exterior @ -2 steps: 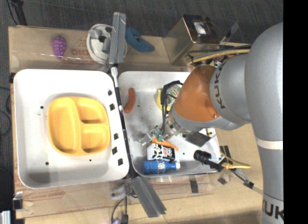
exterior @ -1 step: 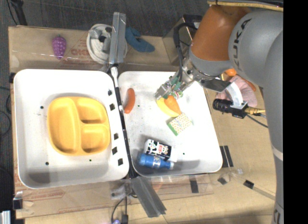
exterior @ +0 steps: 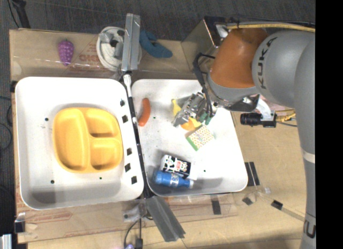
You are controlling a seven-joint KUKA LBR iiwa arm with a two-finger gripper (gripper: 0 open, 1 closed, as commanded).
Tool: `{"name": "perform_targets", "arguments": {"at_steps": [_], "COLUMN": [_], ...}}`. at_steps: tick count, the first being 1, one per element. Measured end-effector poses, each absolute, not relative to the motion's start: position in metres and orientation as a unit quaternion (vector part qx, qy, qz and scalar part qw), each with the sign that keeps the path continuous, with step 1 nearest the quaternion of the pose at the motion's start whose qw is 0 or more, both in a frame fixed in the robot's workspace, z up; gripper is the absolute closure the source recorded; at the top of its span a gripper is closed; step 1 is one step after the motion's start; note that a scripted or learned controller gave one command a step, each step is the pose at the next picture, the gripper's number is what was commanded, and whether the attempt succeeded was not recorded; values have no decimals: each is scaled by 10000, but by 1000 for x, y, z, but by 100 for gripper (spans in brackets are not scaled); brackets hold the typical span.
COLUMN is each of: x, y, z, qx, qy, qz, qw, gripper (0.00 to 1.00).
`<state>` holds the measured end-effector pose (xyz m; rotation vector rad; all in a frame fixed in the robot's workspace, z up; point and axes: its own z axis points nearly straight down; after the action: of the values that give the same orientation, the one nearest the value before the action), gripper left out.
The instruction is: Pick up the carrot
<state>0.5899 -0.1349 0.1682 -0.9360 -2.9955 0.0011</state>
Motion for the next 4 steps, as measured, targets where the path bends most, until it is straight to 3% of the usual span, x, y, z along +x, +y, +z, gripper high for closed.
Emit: {"name": "perform_targets", "arguments": {"at_steps": [1,2,3,4], "x": [566,563,564,579], "y": [-178,-209,-209,-209], "z": [92,190,190,102], "qx": [-3001,-6356,-6353,-6867], "qy": [-9539,-7720,-7723,-7269], "qz": [2,2,2,-56], "qw": [5,1,4,-70], "gripper": [100,100,0,0]}}
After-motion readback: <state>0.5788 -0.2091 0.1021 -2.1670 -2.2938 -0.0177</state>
